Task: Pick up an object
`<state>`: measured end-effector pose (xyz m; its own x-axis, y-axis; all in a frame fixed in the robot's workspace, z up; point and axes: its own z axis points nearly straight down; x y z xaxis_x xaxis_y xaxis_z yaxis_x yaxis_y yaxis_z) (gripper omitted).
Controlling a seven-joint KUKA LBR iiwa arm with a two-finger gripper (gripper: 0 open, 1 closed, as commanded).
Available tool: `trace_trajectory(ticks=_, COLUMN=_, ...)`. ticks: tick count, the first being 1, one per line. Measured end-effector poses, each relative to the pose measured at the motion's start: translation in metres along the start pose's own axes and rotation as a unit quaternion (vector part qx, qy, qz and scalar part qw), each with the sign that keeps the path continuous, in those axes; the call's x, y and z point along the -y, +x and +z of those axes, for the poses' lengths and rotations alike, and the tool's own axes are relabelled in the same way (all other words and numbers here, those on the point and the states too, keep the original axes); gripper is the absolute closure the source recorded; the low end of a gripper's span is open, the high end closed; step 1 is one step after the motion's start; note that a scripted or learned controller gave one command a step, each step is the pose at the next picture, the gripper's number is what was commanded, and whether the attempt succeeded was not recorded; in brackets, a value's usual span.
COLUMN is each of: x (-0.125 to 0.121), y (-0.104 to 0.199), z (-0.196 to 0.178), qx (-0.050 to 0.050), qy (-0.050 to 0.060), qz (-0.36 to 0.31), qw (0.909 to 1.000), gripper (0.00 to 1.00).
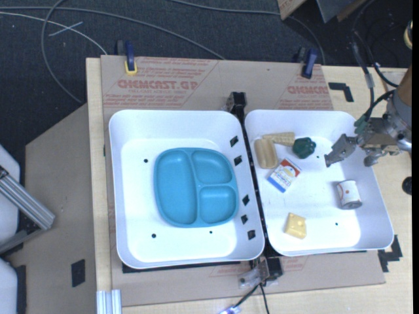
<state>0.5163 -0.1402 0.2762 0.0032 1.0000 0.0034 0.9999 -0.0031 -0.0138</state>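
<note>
Your bench: two white bins. Right bin (373, 195): gripper (353, 150) at three o'clock, fingers spread, gripping nothing; white can (347, 193) just below, at its six o'clock.

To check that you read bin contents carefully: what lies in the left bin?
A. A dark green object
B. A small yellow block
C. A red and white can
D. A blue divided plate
D: the blue divided plate lies alone in the left bin; the small items lie in the right bin.
</note>
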Motion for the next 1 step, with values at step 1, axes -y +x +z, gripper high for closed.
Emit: trace_trajectory(ticks=1, x=-0.002, y=0.0005, z=-0.0064, qx=0.001, qy=-0.006, qz=-0.002, qw=1.0, gripper=0.0)
